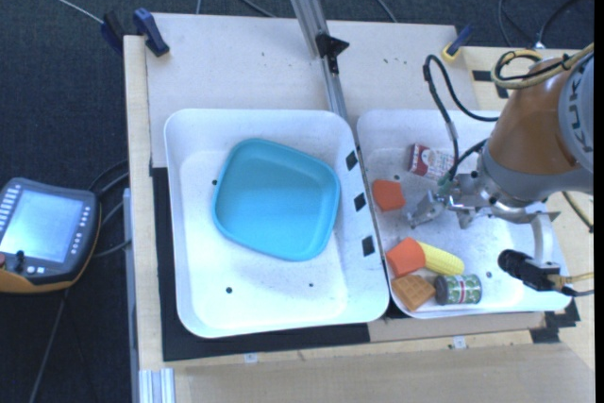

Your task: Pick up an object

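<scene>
The grey two-finger gripper [427, 209] hovered low in the right white plastic bin [396, 129], jaws seemingly spread and holding nothing, just right of the small orange block [388, 195], the round turquoise plate [276, 198] lying in the left bin [189, 193].

At the right of the frame, the arm [557, 118] shows a broad orange band above a grey wrist section. Black cables loop along its upper left side, with a yellowish coil near the top. The gripper [423, 210] is small, metallic grey.
</scene>
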Available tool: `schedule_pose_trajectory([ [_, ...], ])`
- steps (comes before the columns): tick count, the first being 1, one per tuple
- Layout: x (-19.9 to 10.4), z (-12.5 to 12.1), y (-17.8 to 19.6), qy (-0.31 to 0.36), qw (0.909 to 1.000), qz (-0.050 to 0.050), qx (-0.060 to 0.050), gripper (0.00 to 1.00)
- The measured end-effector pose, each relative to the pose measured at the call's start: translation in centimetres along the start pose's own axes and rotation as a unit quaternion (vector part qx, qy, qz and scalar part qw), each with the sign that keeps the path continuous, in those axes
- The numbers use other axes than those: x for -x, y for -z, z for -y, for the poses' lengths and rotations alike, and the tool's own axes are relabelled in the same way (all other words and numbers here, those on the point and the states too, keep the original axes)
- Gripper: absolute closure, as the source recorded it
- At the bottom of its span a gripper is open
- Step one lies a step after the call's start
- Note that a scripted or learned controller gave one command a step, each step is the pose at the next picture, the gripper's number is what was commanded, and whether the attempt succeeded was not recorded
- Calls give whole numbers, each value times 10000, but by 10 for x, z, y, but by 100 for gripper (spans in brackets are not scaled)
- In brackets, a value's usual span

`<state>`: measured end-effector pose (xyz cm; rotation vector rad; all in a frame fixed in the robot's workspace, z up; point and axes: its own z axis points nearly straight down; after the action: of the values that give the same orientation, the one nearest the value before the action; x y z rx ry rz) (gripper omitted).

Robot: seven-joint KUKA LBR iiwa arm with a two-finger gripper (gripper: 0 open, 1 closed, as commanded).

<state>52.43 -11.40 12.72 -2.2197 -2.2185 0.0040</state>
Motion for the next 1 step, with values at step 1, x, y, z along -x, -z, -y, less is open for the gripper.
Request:
schedule_pose_trajectory([
  [1, 0, 1, -33, 2, 10000, -1, 5, 0],
])
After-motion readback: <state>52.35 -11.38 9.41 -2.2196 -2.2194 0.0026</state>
